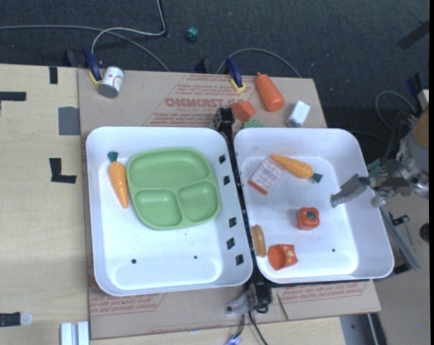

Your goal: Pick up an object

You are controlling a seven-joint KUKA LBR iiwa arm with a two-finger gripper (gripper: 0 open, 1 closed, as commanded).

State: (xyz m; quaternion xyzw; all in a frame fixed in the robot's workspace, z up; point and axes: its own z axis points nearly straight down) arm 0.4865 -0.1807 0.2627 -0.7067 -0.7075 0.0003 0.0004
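1. Nearest candidate: red toy (308, 218), low in the right bin (361, 261), centre-right of the frame, standing free of its neighbours.
2. Probably hollow plastic: light, stiff, a little slick, not fragile. Best taken across its squat body, below the green cap, where the sides look closest to parallel.
3. Other options in the same bin: carrot (292, 166) near the top, tapered and likely to roll; packet (264, 176) just left of it, flat and hard to get under; bun (259, 239) close against the left wall; red wedge (282, 256) near the bottom rim.
4. Gripper (344, 191) hovering over the bin's right part, up and to the right of the red toy, carrying nothing visible. Wide or narrow: cannot tell from this slant.
5. Open white floor all around the red toy, widest to its left and below; right wall near, so better approached from above than from the side.
6. Left bin (102, 264) taken up by a green plate (174, 187); loose items on the desk (30, 192) above the bins, out of the way.
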